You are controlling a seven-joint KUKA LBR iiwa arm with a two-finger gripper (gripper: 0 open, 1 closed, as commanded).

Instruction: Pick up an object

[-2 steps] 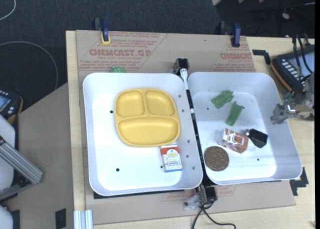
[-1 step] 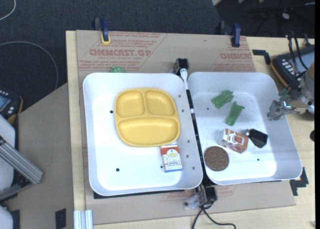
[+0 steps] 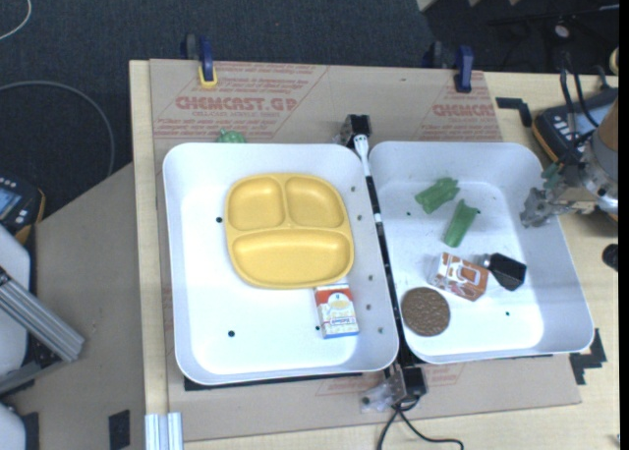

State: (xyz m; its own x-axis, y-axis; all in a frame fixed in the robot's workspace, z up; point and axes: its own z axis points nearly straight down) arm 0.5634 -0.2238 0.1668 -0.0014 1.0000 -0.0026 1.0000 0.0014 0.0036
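Rightward, gripper [image 3: 546,204] over the right bin's [image 3: 550,325] edge, grip state unclear; green stick [image 3: 459,224] lengthwise near-upright.

- The brown cardboard sheet [image 3: 295,94] under the two bins carries red print. At its upper left the word "CHEMCAST" can be read, followed by letters that look like "GP"; smaller lines above and below it are too fine to read.
- The same red "CHEMCAST" print shows again at the sheet's upper right, partly readable.
- The small red, white and orange carton [image 3: 336,312] in the left bin bears print too small to read.
- The orange and white packet [image 3: 462,276] in the right bin likewise bears unreadable print.
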